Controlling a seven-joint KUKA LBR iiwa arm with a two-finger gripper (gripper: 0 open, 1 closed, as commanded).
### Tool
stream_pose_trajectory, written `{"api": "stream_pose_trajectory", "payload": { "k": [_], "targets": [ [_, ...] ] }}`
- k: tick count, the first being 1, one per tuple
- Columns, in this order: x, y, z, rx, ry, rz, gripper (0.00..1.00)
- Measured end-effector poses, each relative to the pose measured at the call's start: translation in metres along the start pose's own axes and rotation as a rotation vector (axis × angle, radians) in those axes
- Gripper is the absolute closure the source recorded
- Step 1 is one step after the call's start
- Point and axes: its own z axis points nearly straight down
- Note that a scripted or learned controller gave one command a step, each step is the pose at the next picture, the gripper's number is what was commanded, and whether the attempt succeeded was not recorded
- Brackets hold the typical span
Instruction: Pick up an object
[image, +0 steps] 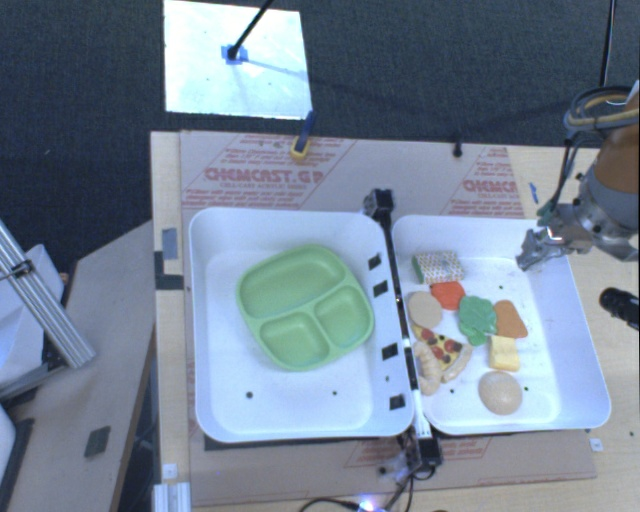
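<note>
The right bin (560, 300) holds toy food: a speckled box (438, 266), a red piece (448, 294), a green leafy piece (478, 316), an orange piece (511, 320), a yellow block (504, 353), a pizza slice (440, 350), a tan round piece (425, 309) and a beige egg-like ball (500, 392). My gripper (538, 246) hangs over the bin's upper right part, above and to the right of the food, touching none of it. Nothing shows between its fingers.
The left bin (215, 300) bears a green sectioned plate (304, 306). A black divider with clips (392, 320) runs between the bins. A yellow clip (300, 150) sits on the board behind the bins. A metal frame (40, 310) stands at far left.
</note>
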Motion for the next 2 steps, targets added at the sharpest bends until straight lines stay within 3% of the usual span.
{"api": "stream_pose_trajectory", "payload": {
  "k": [2],
  "targets": [
    [0.111,-0.011,-0.006,0.003,0.003,-0.006,1.0]
  ]
}}
